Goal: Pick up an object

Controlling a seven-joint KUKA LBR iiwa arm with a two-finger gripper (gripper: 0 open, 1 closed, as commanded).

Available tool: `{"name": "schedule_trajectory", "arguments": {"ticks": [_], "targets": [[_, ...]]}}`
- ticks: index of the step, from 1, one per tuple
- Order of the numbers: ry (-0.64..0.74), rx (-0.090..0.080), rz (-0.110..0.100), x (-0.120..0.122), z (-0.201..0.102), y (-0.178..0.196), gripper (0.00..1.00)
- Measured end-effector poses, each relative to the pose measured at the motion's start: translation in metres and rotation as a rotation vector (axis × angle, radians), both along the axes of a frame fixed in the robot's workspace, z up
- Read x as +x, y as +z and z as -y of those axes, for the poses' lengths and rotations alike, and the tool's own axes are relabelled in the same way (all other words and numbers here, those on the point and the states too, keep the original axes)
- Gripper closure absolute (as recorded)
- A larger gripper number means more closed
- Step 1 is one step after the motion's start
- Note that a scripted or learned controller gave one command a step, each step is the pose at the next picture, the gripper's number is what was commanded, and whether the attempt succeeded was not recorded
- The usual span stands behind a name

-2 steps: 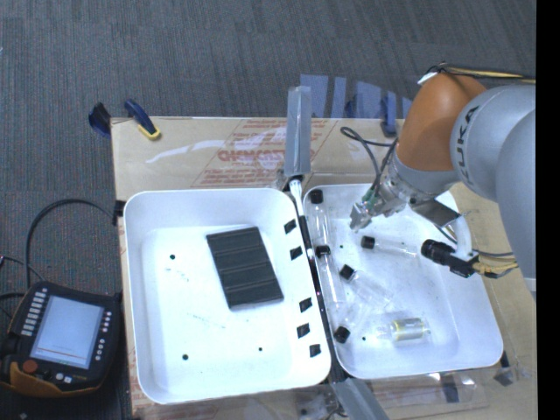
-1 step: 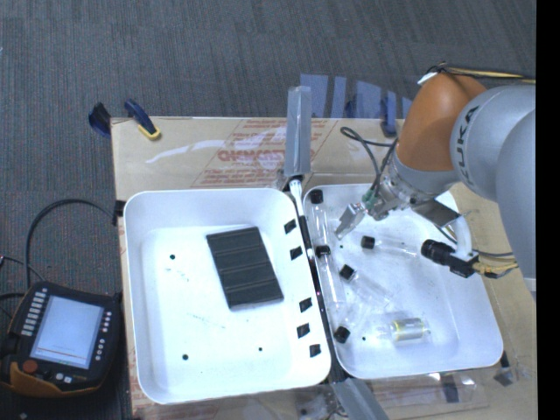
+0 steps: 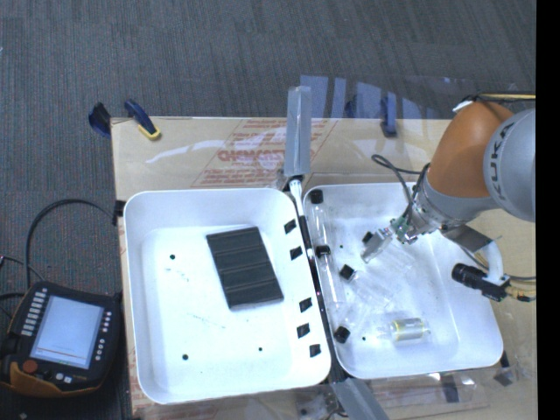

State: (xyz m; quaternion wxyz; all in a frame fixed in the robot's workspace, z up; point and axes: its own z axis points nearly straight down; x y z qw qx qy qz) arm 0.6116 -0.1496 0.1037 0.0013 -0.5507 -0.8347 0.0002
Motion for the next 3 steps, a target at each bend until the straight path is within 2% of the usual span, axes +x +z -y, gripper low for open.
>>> {"name": "schedule_trajectory", "arguments": {"ticks": [1, 2, 3], "targets": [[0.060, 0.000, 0.003, 0.033, -0.056, -0.016, 0.00], [0.060, 0.000, 0.006, 0.034, -0.057, -0.006, 1.00], [0.055, -0.006, 0.009, 0.034, -0.052, -0.004, 0.00]]}}
